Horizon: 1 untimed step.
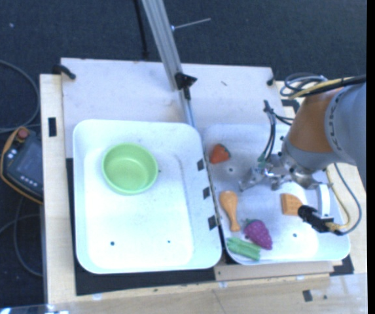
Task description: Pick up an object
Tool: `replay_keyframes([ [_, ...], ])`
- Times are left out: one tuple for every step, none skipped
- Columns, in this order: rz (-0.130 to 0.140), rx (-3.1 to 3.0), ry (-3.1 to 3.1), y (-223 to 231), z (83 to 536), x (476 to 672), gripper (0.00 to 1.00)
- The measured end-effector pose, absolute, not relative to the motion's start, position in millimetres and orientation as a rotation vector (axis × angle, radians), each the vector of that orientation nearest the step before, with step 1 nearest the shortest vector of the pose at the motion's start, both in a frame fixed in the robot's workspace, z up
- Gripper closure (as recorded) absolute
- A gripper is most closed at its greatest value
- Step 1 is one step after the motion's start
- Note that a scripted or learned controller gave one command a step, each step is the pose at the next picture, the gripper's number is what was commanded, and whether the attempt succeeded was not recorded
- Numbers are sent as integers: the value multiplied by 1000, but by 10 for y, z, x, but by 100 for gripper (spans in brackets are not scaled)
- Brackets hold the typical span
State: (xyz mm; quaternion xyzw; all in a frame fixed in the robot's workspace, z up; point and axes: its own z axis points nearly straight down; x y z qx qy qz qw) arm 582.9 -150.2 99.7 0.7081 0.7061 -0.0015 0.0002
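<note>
Toys look light and stiff; we would pinch the drumstick (229,207) mid-shaft, though we cannot tell the claw's (266,177) state.

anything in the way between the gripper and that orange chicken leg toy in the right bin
Nothing visible blocks it. The gripper hangs over the right bin, and the chicken leg toy lies down and to its left with bare bin floor between them. The purple grapes and green piece lie just beyond the leg, crowding its lower end.

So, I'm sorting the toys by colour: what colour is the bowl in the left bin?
Light green; the bowl shows plainly in the camera view.
</note>
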Motion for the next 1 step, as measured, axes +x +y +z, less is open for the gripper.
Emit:
replay_keyframes([
  [2,2228,2209,-1513,1125,5842,100],
])
